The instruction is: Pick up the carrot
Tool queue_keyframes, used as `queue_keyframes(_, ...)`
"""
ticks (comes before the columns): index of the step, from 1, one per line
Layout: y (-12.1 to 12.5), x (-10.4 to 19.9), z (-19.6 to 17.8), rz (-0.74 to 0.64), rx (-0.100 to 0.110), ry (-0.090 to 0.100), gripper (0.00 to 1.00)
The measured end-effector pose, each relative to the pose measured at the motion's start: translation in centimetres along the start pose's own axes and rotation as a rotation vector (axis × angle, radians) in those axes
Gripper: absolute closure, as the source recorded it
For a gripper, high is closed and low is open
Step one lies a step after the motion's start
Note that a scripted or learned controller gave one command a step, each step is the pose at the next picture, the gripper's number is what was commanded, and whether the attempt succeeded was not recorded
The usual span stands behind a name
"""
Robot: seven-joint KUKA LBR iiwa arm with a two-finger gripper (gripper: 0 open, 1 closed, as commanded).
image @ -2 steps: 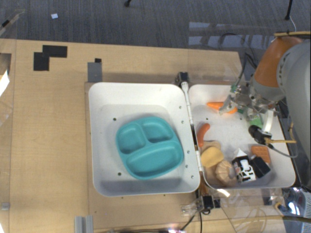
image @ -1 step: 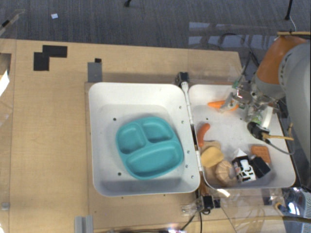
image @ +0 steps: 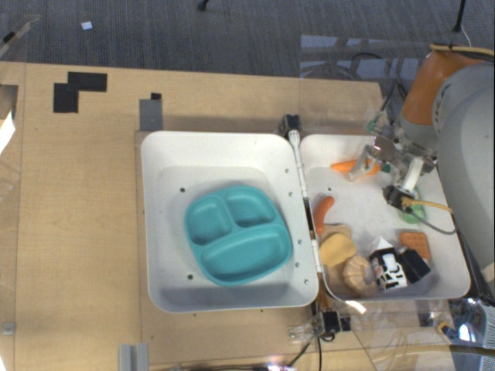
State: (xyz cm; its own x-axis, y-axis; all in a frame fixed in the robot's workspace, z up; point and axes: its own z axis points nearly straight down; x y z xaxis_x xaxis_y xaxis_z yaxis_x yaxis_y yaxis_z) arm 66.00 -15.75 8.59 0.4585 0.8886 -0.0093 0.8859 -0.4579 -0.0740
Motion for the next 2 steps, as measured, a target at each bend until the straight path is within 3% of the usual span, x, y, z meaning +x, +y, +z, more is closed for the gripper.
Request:
queue_keyframes(1, 0.2, -0.5, -0.1, 0.275, 0.019, 0.006, 0.0)
queue_keyframes(2, 0.9, -0.2, -1.5, 0.269, -0.036, 0.015, 1.0)
